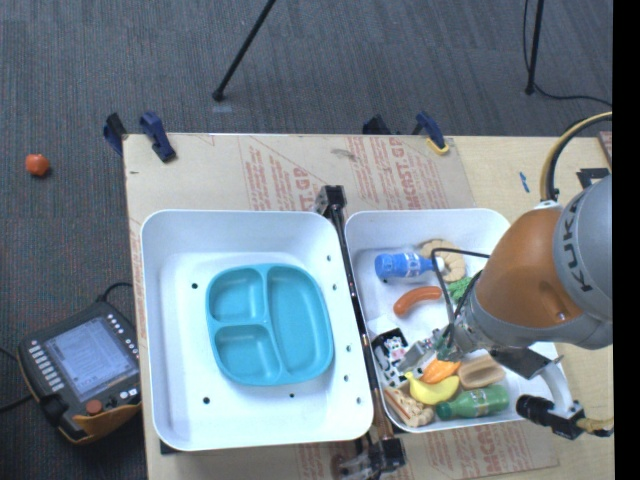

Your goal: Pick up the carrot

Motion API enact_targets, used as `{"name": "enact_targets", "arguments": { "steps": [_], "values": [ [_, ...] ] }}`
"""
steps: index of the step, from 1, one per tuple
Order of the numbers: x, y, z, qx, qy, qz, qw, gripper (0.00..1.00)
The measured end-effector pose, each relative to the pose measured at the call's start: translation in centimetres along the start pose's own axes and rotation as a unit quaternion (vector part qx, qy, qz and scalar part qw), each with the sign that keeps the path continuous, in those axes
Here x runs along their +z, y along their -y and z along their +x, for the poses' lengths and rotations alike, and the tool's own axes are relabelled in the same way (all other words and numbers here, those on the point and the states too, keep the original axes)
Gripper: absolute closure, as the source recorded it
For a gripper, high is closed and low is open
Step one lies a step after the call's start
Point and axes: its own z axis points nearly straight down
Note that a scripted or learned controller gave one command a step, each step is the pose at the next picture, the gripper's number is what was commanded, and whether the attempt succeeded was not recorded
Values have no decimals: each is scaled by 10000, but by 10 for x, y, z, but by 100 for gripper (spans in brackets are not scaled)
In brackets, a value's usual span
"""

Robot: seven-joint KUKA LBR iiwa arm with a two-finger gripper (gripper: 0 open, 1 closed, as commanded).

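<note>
The carrot (440, 372) is a small orange piece lying in the right bin (489, 217), near its front, between a yellow banana (432, 391) and a tan bread piece (481, 372). My gripper (436, 346) hangs directly over the carrot's upper left edge, very close to it. The grey and orange wrist hides the bin's right half. I see nothing lifted off the bin floor.
The right bin also holds a blue bottle (403, 264), an orange sausage (417, 299), a green bottle (472, 403), a black-and-white item (392, 353), a waffle-like piece (408, 406) and some greens (460, 289). A blue divided plate (270, 323) lies in the left bin (170, 268).
</note>
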Motion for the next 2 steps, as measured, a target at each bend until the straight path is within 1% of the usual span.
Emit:
{"name": "enact_targets", "arguments": {
  "steps": [1,2],
  "values": [
    [3,-87,-31,312,-76,42,9995,0],
    [3,-90,-31,1403,-95,71,9900,0]
  ]
}}
